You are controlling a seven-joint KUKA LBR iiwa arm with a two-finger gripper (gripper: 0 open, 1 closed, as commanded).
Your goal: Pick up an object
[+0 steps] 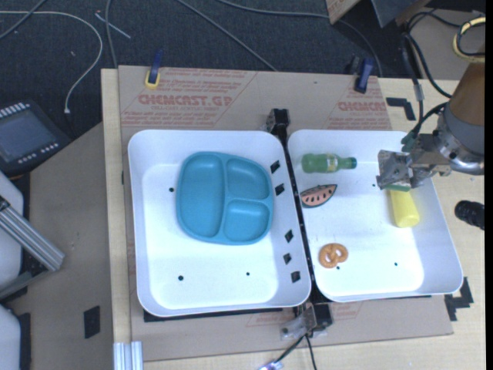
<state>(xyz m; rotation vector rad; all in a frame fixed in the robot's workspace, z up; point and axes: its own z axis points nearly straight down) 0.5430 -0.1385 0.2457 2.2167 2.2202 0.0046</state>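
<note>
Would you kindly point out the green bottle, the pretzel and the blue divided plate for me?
green bottle (325, 163), camera view, middle of its body.
pretzel (333, 255), camera view, on its twisted dough.
blue divided plate (202, 195), camera view, floor of its largest compartment.

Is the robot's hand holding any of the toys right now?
I can't tell. The hand sits right over the top end of the yellow block, but a grip isn't visible.
</note>
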